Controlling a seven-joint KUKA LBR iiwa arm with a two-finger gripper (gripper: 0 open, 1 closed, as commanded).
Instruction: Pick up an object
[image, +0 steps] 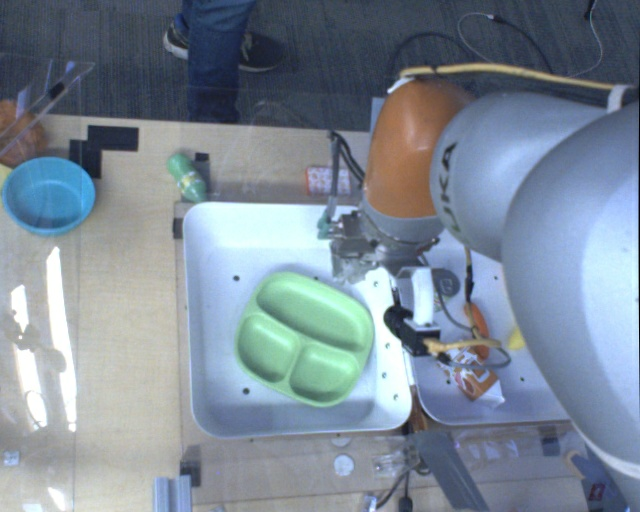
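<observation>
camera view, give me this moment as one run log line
gripper: over left bin, at far right edge of green tray | holding: nothing seen | right bin: small items

I see a pale green three-compartment tray (305, 338) lying flat, slightly rotated, in the left bin (210, 300), centre of frame; it looks empty, I think.

a blue bowl (48, 195) and green bottle (187, 176) rest on the bench (110, 340).
</observation>
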